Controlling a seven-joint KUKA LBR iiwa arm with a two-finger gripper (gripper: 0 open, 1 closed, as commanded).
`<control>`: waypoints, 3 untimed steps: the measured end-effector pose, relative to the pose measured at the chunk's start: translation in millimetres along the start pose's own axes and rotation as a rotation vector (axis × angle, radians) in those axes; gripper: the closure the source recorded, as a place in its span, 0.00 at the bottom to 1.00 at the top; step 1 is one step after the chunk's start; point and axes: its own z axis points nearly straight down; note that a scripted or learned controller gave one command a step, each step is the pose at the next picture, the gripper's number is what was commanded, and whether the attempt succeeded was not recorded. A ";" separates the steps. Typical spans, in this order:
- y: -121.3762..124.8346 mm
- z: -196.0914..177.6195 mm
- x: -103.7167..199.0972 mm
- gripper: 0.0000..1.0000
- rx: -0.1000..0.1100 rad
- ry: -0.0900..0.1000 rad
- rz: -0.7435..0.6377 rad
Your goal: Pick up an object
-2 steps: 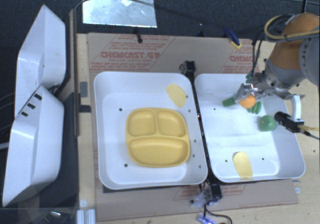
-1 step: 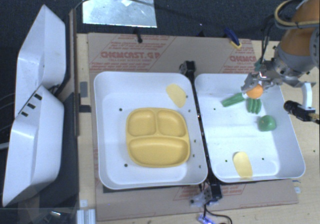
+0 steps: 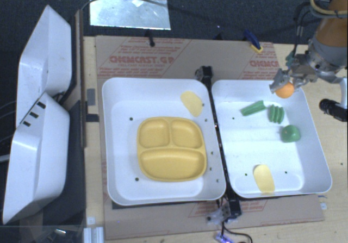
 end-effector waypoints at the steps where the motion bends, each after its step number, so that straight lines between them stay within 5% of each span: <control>1: -1.7 -7.6 56.2 1.00 0.004 0.002 -0.004; 3: 4.8 15.4 154.3 1.00 0.004 0.002 -0.003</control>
